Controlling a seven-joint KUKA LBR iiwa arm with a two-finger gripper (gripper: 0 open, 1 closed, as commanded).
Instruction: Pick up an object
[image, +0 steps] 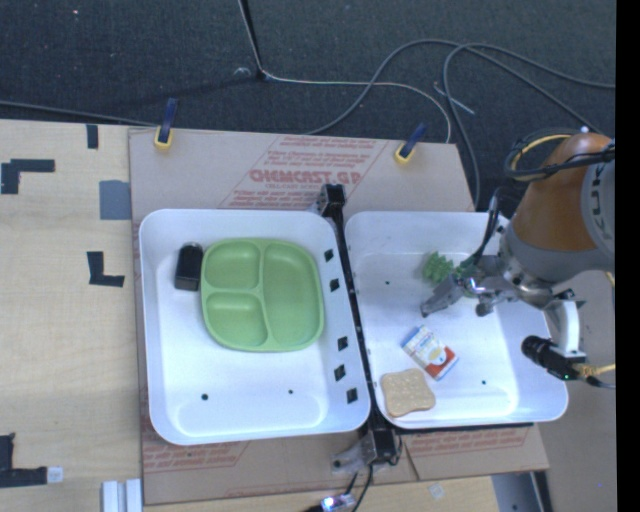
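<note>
Cardboard sheet (300, 175) covers the tabletop (60, 300), clipped at the back edge so I guess it keeps the bins from sliding. Left bin (165, 400) holds a green divided plate (263, 294) lying flat, with a small black block (188, 267) touching its left rim. Right bin (500, 400) is where I'm working: arm (560, 215) reaches in from the right, wrist bent low over the bin's upper middle. Gripper (440, 298) sits just right of and below a green leafy piece (437, 266), close to it but I see nothing between the fingers, and at this angle I can't tell whether they're spread or closed. I read it as lining up on the green piece, not yet grasping. Other candidates lie nearer the front: a tan toast slice (407, 392) at the bin's front-left corner, and a small white-blue-red packet (431, 351) just above it, tilted, well clear of the gripper.
</note>
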